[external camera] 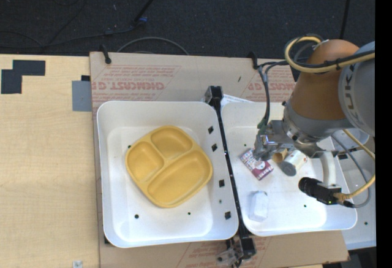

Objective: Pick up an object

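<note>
Two bins, four loose things, one arm over the right bin.

Left bin (pixel 116 138) holds one yellow divided plate (pixel 168 165); right bin (pixel 306 218) holds one small red-and-white packet (pixel 257 165), one pale cylinder (pixel 293 161) and one white block (pixel 258 205). The pincer (pixel 264 149) hangs just above the packet; whether it is wide or narrow I cannot tell. The packet looks light, thin and probably slippery, best pinched across its short edges.
</note>
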Tool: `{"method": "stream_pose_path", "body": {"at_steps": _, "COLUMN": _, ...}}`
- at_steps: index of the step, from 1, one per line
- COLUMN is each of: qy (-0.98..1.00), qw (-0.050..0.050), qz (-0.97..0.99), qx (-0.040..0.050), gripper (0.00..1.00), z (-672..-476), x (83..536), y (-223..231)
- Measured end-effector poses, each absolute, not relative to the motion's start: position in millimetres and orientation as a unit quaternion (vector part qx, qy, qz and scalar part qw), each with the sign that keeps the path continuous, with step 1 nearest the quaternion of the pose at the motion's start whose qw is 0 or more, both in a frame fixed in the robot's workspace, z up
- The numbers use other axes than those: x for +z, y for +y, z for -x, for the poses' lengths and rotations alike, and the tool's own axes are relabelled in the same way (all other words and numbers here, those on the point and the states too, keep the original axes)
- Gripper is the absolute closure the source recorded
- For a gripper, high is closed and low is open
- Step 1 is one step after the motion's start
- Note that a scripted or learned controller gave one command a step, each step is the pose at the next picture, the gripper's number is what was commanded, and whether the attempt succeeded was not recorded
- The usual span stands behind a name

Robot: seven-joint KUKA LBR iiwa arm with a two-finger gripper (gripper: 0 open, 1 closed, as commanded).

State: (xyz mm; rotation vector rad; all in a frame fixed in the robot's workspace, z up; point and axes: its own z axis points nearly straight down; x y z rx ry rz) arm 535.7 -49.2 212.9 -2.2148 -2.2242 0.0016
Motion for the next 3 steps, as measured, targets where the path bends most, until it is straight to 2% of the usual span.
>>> {"method": "stream_pose_path", "body": {"at_steps": 2, "qy": -0.709, "qw": 0.002, "qz": 0.705, "qx": 0.0005, "gripper": 1.00, "z": -536.1, "x": 210.4, "y": 68.2}}
{"method": "stream_pose_path", "body": {"at_steps": 3, "qy": -0.709, "qw": 0.001, "qz": 0.705, "qx": 0.0011, "gripper": 1.00, "z": -533.2, "x": 220.6, "y": 110.0}}
